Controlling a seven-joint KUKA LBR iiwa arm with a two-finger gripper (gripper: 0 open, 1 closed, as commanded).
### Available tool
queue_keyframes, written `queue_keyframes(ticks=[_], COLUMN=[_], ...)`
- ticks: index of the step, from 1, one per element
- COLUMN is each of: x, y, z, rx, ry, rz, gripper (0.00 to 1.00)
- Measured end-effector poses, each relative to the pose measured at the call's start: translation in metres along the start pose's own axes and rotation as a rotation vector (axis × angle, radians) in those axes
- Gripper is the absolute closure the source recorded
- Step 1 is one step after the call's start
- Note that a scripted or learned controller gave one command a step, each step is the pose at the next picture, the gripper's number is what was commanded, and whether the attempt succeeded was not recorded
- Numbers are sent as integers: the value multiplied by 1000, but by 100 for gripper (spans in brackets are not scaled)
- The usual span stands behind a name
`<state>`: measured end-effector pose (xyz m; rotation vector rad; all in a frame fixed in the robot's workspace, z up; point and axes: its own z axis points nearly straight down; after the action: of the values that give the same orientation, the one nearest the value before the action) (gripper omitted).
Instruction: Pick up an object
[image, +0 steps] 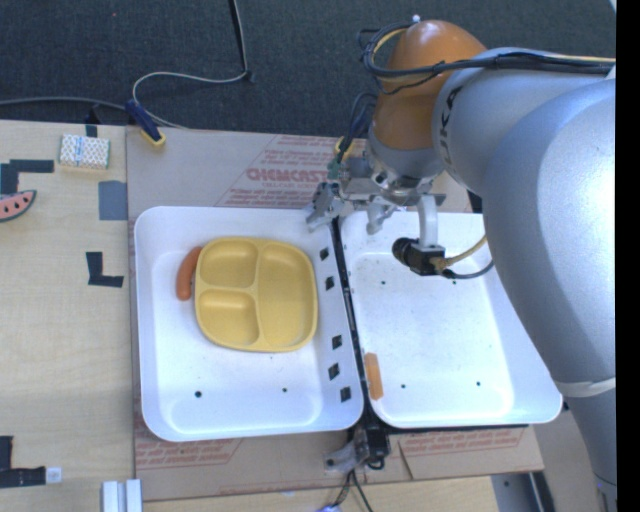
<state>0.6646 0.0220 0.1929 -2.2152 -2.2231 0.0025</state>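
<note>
My gripper (347, 215) hangs over the far end of the divide between the two white bins, below the orange wrist band. Its fingers stand apart, one fingertip (319, 214) over the left bin's (160, 330) far right corner and the other over the right bin's (470, 330) far left corner, with nothing between them. A yellow divided plate (256, 294) lies in the left bin, and an orange sausage (185, 275) rests against its left edge. A small orange piece (373, 374) lies in the right bin by its near left wall.
The grey arm covers the right bin's far right side. A black cable plug (420, 256) dangles from the wrist over the right bin. Outside the bins, a blue-handled tool (145, 122) and a small patterned block (84, 152) lie on the bench at the far left.
</note>
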Motion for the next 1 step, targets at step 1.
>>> queue_keyframes(ticks=[1], x=[0], y=[0], z=[-9], rx=[1], ry=[1], rz=[-1], gripper=[100])
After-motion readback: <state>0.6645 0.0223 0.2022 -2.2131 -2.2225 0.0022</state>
